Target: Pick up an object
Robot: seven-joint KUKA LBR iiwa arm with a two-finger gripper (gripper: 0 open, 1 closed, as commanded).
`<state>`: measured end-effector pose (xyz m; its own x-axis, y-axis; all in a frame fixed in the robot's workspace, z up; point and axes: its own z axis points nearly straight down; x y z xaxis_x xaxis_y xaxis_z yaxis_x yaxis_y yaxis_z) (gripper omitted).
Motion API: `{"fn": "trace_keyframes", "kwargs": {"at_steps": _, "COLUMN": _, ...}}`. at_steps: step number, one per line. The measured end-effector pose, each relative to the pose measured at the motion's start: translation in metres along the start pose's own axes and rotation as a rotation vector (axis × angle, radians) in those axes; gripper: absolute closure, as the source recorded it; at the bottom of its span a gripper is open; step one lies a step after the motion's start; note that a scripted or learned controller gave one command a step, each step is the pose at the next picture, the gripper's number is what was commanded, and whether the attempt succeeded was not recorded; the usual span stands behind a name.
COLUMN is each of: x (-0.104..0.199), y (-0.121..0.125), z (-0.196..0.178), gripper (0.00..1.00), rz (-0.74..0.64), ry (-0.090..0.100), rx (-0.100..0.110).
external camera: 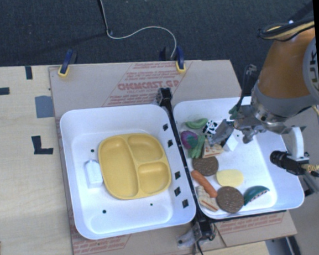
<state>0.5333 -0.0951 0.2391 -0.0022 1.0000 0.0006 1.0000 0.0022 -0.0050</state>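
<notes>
Gripper [222, 135] of mine hovers in the right bin [276, 194], above the carrot [204, 182]; grip state unreadable. Carrot's long axis slants diagonally, beside the brown cookie [206, 165].

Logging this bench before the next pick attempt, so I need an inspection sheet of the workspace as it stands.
Surface: two white bins, left bin and right bin, on a cardboard sheet.
Job's things: right bin holds two brown discs, carrot, yellow oval, green and purple pieces.
Clutter: yellow divided tray in left bin.
Grippers: pincer low over right bin's far left corner.
Cables: white cable beyond the bench.
Surroundings: dark carpet, clamps.
</notes>
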Motion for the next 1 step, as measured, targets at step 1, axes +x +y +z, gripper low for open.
{"fn": "trace_keyframes", "kwargs": {"at_steps": 1, "x": -0.0397, "y": -0.0531, "z": 0.0464, "gripper": 0.00, "rz": 0.007, "ry": 0.000, "rx": 0.009}}
